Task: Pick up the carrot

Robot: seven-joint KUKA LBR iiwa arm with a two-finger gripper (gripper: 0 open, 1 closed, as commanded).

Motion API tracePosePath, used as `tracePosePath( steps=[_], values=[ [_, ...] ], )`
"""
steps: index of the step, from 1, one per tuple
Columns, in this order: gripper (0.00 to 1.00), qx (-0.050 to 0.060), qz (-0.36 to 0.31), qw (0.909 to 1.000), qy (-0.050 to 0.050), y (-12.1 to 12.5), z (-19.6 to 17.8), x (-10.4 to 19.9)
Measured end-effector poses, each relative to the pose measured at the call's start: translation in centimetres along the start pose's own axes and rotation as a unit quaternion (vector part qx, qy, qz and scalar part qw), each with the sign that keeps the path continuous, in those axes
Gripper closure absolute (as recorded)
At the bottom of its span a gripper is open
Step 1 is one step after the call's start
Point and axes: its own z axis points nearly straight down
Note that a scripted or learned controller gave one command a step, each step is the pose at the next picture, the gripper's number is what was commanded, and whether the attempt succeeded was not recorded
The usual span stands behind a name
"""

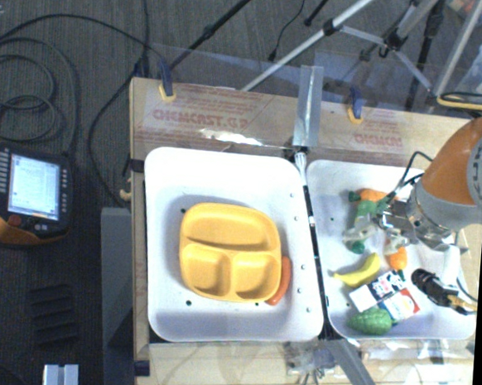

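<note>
Near edge of the right bin (pixel 454 329) held a green leafy item (pixel 371 321), a white carton (pixel 387 294) and a banana (pixel 358 270). The carrot (pixel 397 258), short, orange and stubby, lay just beyond, mid-bin, right under the tool (pixel 395 224). Tool sat low over it; grip state couldn't be told. The left bin (pixel 157 305) held a yellow divided tray (pixel 228 251). The counter (pixel 230 116) ran behind.
</note>
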Motion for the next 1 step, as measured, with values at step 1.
tracePosePath(
  steps=[1],
  values=[
    [0.00, 0.000, 0.000, 1.0000, 0.000, 0.00, 0.00, 0.00]
  ],
)
